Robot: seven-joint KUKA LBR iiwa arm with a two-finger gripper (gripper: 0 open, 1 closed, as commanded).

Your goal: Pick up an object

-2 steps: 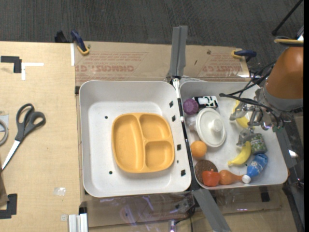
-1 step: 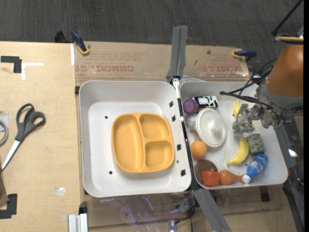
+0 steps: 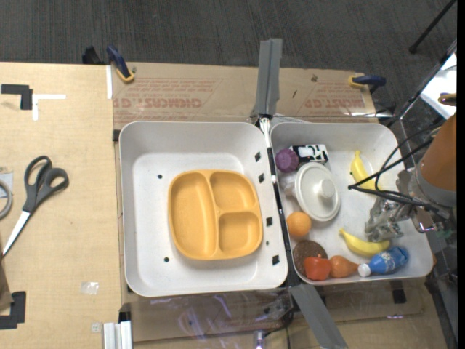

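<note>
Metal pincer — above banana

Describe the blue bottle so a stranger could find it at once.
Look in the right bin, at its near right corner. The blue bottle lies on its side there, just below a banana. It is the only blue item among the bin's fruit and white lid.

My station is a robotics lab or test workshop, not a home. Two white bins sit on a plywood bench, backed by cardboard held with blue clamps (scissors lie loose at the far left). Dark carpet and exposed cables confirm it.
</note>
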